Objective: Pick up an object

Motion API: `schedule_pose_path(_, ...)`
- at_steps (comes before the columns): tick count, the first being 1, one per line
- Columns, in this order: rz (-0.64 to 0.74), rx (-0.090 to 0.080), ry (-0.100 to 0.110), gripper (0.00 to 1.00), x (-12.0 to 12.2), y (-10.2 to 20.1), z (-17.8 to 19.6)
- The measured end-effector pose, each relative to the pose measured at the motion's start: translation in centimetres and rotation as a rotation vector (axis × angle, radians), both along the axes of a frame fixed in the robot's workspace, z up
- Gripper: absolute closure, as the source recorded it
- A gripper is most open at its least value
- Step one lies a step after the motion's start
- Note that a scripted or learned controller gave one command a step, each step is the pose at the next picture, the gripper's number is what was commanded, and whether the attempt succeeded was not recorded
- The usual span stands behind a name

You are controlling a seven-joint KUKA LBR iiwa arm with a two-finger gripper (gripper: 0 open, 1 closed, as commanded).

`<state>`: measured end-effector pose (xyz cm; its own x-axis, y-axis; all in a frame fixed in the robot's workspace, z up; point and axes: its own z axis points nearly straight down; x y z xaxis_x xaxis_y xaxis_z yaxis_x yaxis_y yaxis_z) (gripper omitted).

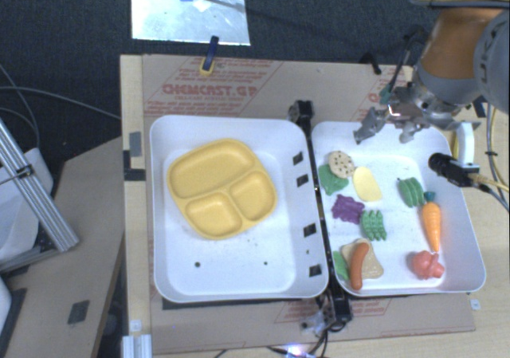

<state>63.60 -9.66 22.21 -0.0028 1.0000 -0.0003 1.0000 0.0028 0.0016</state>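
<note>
Two white bins: left bin, right bin. Yellow divided tray in the left one. In the right: tan cookie with dark specks, pale yellow slice, purple grapes, green leafy piece, green ridged piece, darker green piece, orange carrot with green top, pinkish-red piece, reddish-orange sausage on tan bun. Arm grey with orange band. Brown board with red lettering. Dark carpet with fine speckle.

Grey arm with a rounded orange band, dark cables looping over it, and a metallic two-fingered tool.
</note>
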Motion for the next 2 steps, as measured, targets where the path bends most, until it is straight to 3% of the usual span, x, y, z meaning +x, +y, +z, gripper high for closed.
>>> schedule_pose_path(1,-0.002,-0.001,0.001,0.00,3.3,-2.8,-9.0)
schedule_pose_path(2,0.006,0.001,-0.004,0.00,3.4,2.4,-3.4)
